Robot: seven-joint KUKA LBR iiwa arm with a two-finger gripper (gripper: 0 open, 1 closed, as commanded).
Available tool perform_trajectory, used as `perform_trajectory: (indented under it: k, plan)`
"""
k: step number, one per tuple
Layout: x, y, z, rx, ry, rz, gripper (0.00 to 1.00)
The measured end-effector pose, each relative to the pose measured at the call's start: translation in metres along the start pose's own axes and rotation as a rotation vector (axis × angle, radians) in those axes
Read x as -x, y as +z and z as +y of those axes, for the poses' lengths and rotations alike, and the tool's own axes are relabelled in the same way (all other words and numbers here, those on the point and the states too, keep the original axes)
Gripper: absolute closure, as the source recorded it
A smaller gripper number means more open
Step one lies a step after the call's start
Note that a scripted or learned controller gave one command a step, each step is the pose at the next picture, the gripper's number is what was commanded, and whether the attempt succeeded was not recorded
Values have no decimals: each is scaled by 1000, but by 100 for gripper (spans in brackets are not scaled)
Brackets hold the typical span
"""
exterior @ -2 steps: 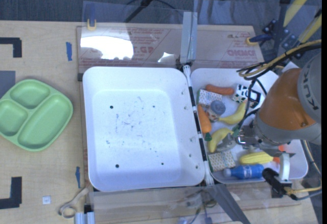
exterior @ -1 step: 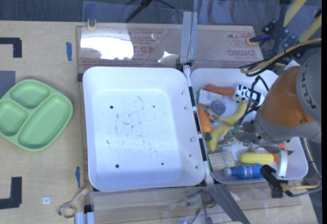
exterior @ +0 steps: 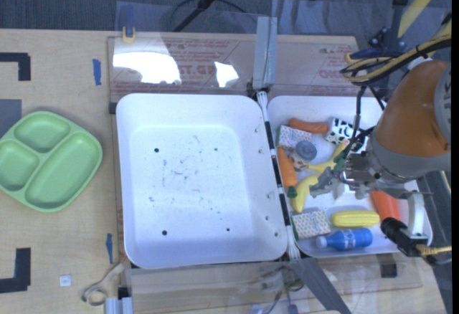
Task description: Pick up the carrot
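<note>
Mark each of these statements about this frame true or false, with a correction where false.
1. The gripper is over the right bin. True.
2. The blue bottle lies in the left bin. False: it lies in the right bin, near its front edge.
3. A green divided plate sits on the bench left of both bins. True.
4. The yellow corn cob lies just behind the blue bottle. True.
5. The carrot is lifted clear of the bin. False: it lies in the right bin by its left wall.
6. The banana rests on the green plate. False: it lies in the right bin, below the gripper.
</note>
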State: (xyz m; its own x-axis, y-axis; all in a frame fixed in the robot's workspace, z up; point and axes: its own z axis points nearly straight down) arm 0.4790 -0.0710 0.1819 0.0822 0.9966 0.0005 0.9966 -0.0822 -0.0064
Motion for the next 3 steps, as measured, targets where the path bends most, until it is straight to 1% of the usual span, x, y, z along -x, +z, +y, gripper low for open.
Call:
perform_trajectory:
  k: [1,2,3]
  plan:
    - [8,-10,3,2,-198,-1,0]
    - [-9,0,-1,0,-511,1,0]
    - [-12,-41,70,2,-103,-2,0]
